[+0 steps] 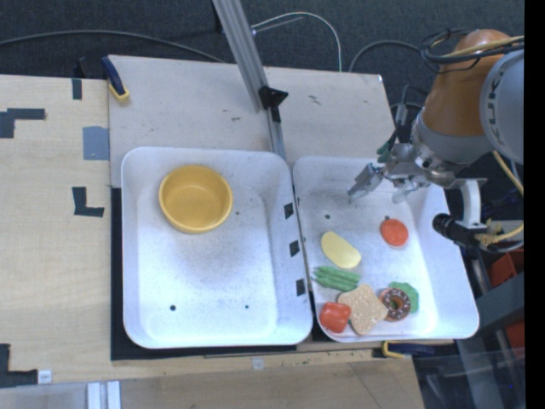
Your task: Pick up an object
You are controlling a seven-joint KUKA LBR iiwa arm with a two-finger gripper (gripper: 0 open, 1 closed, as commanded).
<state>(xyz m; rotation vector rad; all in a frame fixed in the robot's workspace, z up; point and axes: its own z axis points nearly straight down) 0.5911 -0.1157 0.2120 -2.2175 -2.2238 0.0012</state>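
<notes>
The grey arm's gripper [381, 185] hovered, fingers spread wide and holding nothing, over the far end of the right white bin [443, 254]. A small red tomato-shaped toy [393, 232] lay just near of it, a yellow plastic bowl [195, 198] sitting in the left bin [140, 254].

From here I see the left bin [213, 271] on the pale board. Behind it, a slanted metal pole [241, 41] rises. A blue-and-yellow clamp [116, 79] sits beyond its far-left corner, and black tape marks [83, 201] lie to its left.
</notes>
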